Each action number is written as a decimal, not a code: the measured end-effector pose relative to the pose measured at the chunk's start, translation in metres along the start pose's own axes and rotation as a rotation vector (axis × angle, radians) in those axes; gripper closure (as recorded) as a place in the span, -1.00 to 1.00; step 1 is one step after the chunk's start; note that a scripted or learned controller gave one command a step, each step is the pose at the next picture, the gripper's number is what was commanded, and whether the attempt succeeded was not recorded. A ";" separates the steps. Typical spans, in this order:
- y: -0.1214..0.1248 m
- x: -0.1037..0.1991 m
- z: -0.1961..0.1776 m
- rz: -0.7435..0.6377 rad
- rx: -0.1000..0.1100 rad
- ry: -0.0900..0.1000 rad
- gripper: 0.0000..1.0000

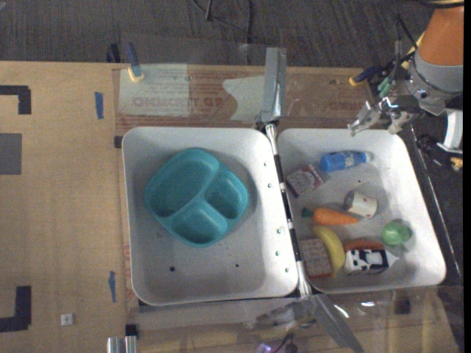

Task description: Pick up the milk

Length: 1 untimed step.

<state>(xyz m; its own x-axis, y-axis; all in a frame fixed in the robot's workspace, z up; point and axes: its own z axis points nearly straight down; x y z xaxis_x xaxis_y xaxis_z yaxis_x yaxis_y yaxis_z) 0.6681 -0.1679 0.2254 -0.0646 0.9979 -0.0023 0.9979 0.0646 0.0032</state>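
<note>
Watching the gripper [375,116] hang over the right bin's [419,197] top rim; I read its fingers as spread, holding nothing. Milk [366,260] lies at btm of that bin, next to the banana [330,248], well apart from gripper.

Left bin [140,197] and right bin [419,197] – white plastic, smooth, faint sheen. Teal divided plate [196,195] in left bin – smooth moulded plastic, soft gloss. Bench top [59,197] – pale wood or board, matt. Clear sheet [191,87] at far edge – transparent, glossy, reflective. Blue bottle [343,159] – shiny plastic. Milk [366,261] – printed carton look, black-and-white, slight gloss. Banana [331,247], carrot [335,216] – smooth toy plastic. Gripper [377,115] – bare metal, dull glint. Floor beyond bench [309,13] – dark, rough carpet-like weave
</note>
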 end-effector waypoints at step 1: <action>-0.006 0.068 0.088 -0.164 0.003 0.003 -1.00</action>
<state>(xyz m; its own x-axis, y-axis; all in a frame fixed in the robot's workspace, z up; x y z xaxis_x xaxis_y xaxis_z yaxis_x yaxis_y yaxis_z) 0.6584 -0.1001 0.1377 -0.2262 0.9741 0.0001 0.9741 0.2262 0.0000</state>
